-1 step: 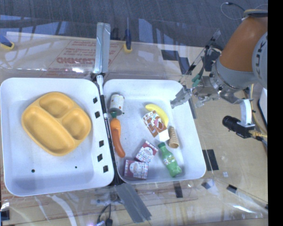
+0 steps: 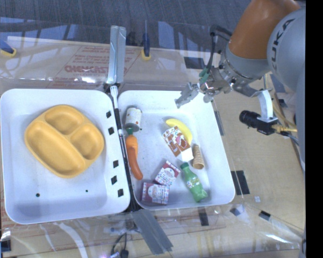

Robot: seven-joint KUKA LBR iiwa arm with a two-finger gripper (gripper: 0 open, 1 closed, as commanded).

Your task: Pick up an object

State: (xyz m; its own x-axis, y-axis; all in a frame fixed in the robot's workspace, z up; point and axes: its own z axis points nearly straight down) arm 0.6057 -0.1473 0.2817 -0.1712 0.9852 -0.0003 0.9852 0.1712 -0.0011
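Gripper [image 2: 189,94] over right bin [image 2: 221,160] far rim (banana [image 2: 178,126] nearby)

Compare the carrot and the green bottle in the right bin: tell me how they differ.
The carrot is orange with a green top; the green bottle is green with a white cap. The carrot lies along the bin's left wall, while the bottle lies near the right front corner. The carrot looks longer and slimmer; the bottle is shorter and stubbier. Both lie flat in the right bin, apart from the gripper at the bin's far rim.
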